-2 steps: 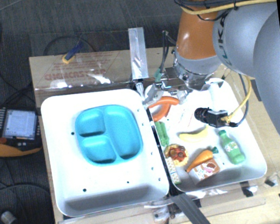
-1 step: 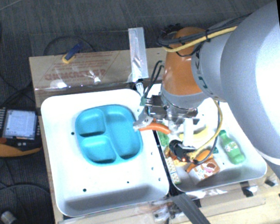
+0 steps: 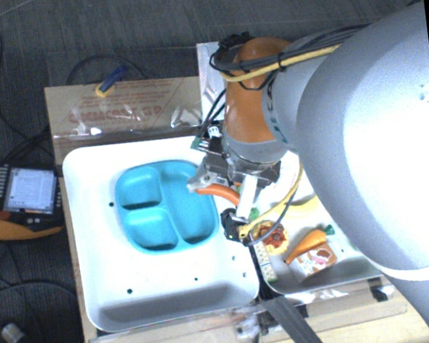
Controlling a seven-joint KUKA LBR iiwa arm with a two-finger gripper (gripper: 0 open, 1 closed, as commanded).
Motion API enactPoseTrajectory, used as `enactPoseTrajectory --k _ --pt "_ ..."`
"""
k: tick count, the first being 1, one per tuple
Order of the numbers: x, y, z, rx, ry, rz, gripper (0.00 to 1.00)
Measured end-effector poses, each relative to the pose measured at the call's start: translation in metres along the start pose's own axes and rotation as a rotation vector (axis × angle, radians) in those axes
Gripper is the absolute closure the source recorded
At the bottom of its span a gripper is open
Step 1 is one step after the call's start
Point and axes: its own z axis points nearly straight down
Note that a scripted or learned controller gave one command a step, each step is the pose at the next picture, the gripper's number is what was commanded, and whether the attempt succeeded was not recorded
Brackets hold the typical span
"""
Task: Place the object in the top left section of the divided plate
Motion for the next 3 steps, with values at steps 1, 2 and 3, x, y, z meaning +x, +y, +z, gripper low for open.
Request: enactPoseTrajectory --k 1,2,3 --pt "-0.058 -0.014 0.000 -0.002 -0.001 0.080 1.00" --pt "0.010 -0.008 0.000 -0.001 -0.002 0.280 1.00" --pt "0.056 0.014 0.052 -0.003 -0.002 0.596 1.00"
